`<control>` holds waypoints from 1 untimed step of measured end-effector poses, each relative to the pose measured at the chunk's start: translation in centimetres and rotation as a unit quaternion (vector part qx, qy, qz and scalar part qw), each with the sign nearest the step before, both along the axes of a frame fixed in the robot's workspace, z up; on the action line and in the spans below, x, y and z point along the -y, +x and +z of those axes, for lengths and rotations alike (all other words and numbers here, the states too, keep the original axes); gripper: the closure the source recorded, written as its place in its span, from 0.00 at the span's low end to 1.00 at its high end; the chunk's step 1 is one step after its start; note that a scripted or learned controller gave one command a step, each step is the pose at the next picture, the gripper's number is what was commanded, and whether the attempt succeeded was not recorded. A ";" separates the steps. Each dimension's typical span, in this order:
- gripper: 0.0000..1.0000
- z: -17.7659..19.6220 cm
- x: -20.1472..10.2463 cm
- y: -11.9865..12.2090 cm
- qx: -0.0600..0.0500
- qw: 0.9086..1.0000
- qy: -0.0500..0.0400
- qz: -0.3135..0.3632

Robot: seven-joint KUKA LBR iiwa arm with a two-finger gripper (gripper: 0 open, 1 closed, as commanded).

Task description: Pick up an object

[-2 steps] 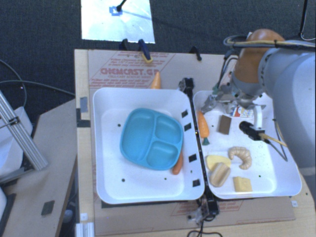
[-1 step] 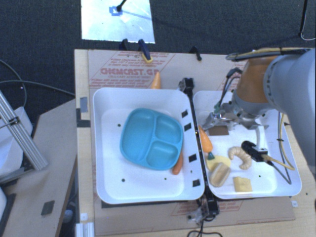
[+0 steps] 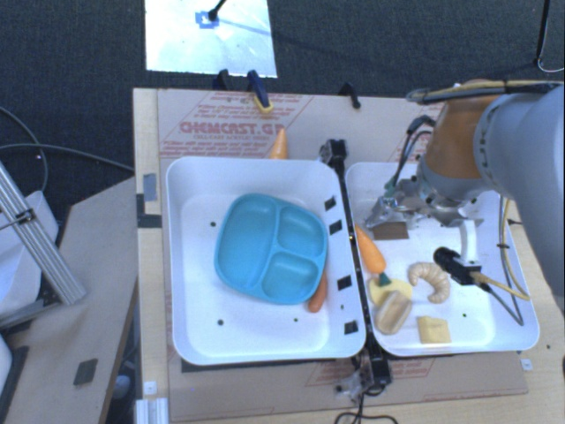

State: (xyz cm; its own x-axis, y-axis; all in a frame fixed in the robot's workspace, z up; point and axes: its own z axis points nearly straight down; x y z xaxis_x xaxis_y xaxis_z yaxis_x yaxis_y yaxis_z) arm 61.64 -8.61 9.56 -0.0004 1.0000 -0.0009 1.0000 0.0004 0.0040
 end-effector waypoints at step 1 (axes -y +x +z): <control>1.00 9.3 -7.6 -2.9 0.002 1.000 0.002 0.005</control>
